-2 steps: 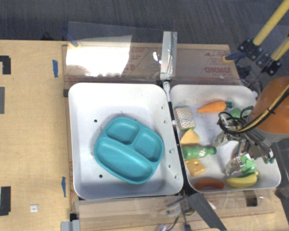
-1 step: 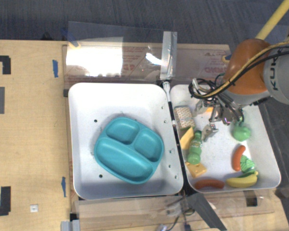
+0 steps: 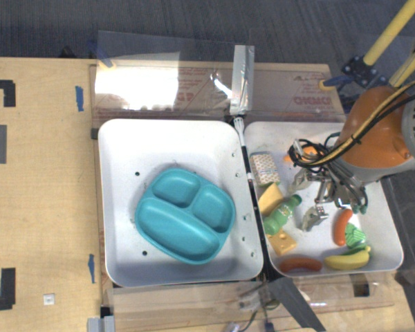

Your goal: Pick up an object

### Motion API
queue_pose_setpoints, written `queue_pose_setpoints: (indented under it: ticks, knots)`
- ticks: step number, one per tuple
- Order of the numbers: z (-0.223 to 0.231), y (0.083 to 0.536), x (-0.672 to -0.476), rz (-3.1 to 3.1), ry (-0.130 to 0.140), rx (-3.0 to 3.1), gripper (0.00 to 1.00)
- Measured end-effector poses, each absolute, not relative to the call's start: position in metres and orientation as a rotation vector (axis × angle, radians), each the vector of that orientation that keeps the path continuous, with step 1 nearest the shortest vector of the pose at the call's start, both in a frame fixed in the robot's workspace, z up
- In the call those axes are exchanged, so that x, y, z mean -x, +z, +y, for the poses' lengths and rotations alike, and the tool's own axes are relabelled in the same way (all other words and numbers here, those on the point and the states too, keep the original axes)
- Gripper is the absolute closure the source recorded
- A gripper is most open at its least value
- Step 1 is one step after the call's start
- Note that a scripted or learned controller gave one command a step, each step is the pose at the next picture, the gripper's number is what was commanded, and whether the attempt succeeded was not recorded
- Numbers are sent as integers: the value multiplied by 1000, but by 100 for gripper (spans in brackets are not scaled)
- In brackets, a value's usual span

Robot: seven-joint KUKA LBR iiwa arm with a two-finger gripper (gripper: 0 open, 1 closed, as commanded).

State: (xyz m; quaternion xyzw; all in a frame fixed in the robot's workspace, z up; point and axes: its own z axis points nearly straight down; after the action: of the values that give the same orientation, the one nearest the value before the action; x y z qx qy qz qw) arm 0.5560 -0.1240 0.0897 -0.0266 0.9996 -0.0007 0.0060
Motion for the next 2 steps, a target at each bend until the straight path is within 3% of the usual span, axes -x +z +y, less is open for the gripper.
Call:
queue_pose_setpoints:
  ticks: [1, 2]
  knots:
    - [-139, 90, -660, 3163, 9, -34, 0]
    - [-182, 95, -642, 3100, -2, 467, 0]
